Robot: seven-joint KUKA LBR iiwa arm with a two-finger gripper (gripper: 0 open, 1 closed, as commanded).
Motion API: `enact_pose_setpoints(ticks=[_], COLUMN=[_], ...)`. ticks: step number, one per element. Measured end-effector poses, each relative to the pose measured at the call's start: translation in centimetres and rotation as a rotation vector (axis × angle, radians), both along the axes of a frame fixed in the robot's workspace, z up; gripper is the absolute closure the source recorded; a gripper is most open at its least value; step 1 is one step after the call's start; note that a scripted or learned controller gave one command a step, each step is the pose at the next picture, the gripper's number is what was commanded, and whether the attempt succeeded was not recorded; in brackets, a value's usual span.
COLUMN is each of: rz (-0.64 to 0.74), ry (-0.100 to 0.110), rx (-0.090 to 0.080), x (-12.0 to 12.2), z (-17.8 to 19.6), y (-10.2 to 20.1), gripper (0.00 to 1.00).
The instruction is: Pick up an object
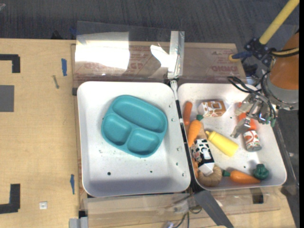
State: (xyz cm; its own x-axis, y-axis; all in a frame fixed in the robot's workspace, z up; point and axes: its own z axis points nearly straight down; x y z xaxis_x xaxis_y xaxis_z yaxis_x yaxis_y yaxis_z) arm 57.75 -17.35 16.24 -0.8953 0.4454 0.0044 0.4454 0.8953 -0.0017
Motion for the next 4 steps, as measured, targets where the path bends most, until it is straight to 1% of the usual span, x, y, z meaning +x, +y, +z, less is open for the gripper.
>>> enact_pose_setpoints(ticks=[1, 2, 3, 4], rz=[0.008, -0.071, -0.153, -0.154], ry=[-0.013, -0.015, -0.018, -0.028], rx=[0.004, 0.005, 0.005, 0.000], x=[0.3, -3.8, -6.7, -6.4], z=[-6.4, -7.4, -7.4, -6.1], y=[-3.7, -4.3, -3.6, -3.7], gripper=[0.00, 0.00, 0.00, 1.00])
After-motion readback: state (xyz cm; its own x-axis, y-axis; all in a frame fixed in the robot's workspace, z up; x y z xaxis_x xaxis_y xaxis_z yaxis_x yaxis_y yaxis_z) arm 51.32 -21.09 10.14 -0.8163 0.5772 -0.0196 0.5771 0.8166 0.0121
